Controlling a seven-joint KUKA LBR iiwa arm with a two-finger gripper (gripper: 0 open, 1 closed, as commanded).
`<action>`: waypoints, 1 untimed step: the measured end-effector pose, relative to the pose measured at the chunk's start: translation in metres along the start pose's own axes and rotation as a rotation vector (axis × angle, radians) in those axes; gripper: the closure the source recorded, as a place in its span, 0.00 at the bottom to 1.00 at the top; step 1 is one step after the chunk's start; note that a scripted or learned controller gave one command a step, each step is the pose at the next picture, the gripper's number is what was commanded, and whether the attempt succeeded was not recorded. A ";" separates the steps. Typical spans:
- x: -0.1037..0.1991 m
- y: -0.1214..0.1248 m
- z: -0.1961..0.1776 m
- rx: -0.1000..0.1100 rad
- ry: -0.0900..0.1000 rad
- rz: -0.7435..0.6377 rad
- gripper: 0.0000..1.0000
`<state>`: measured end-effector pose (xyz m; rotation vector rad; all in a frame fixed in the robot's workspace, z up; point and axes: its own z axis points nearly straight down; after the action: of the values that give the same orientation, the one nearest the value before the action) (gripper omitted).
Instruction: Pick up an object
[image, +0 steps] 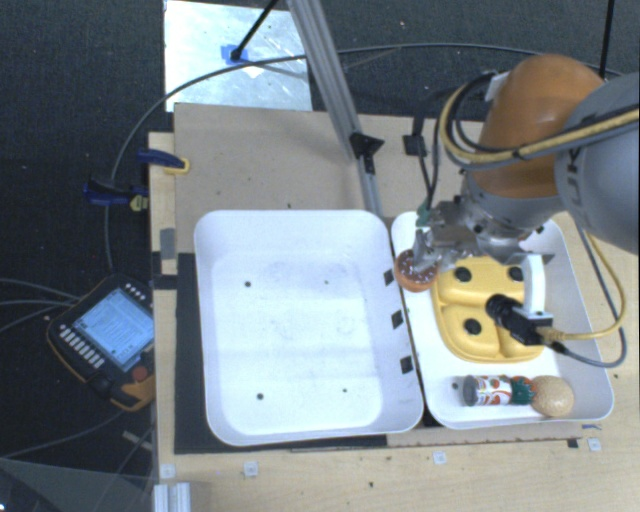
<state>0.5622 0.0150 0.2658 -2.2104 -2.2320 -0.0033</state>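
Brown board is laid over the bench, and two shallow white bins are set on it side by side, the left bin next to the right bin. The gripper is seen low at the right bin's left rim, just above a brown round object that is lodged against that rim. Whether the gripper is open or closed cannot be told. A yellow moulded piece is laid across the middle of the right bin. Along that bin's near edge, a small red-and-white tube is laid just beside a beige egg-shaped object.
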 end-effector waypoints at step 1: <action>0.057 0.002 0.013 0.001 0.000 0.000 1.00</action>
<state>0.5636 0.0724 0.2528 -2.2096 -2.2320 -0.0021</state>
